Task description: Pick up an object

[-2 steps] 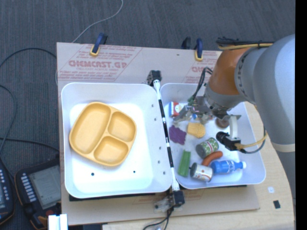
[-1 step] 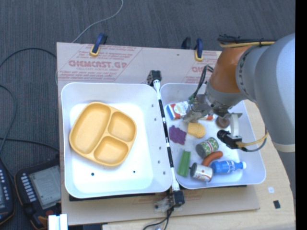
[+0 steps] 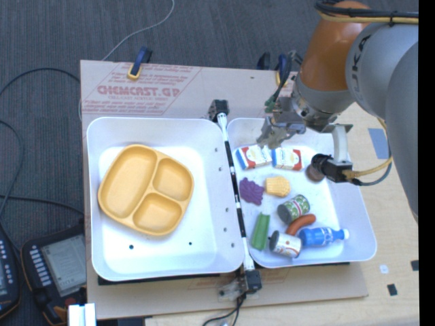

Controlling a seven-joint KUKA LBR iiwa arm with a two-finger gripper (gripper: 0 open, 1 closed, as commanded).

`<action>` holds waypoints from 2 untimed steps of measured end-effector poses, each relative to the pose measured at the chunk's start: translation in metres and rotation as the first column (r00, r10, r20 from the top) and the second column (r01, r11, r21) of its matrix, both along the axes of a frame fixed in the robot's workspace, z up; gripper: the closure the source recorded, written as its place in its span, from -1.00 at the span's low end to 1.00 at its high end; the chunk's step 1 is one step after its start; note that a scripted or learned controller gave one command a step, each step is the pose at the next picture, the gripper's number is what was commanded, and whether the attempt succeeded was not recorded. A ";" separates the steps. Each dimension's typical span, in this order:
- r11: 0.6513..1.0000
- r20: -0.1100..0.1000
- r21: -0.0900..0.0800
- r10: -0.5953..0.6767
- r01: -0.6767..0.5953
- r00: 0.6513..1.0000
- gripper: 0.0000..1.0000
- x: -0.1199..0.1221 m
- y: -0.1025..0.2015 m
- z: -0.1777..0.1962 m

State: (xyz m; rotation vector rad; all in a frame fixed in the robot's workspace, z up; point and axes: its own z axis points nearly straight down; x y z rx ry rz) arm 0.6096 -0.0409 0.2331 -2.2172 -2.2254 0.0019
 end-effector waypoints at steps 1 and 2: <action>1.000 -0.003 0.000 -0.001 0.001 1.000 -1.00 -0.001 -0.001 -0.001; 1.000 -0.006 0.000 -0.003 0.003 1.000 -1.00 -0.015 -0.053 -0.119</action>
